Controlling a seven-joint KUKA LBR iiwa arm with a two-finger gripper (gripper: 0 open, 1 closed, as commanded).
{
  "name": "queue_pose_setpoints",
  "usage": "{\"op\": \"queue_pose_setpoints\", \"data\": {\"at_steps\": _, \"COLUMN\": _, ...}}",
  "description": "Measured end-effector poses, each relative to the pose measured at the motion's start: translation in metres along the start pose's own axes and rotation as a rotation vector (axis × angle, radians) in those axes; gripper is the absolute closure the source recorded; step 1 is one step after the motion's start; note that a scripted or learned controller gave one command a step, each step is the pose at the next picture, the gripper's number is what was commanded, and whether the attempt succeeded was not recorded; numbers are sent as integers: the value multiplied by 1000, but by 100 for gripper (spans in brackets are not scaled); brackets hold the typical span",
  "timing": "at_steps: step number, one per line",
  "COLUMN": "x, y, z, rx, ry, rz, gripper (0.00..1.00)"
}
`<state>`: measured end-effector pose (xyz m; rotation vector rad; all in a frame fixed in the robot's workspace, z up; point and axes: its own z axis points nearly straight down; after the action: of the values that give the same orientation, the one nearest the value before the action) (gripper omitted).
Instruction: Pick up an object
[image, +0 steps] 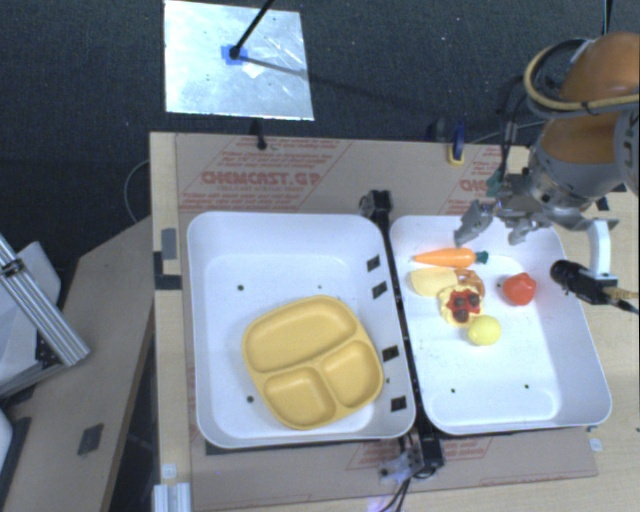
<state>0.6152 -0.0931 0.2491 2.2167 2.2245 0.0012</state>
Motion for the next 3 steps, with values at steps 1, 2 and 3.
{"op": "queue_pose_setpoints", "data": {"at_steps": 1, "x": -1, "y": 9, "z": 47, "rx": 2, "ry": 0, "rz": 1, "gripper": 0}}
{"op": "queue_pose_setpoints", "data": {"at_steps": 2, "x": -11, "y": 12, "z": 98, "rx": 3, "ry": 0, "rz": 3, "gripper": 0}}
{"op": "queue_pose_setpoints", "data": {"at_steps": 3, "x": -9, "y": 3, "z": 156, "rx": 4, "ry": 1, "rz": 2, "gripper": 0}}
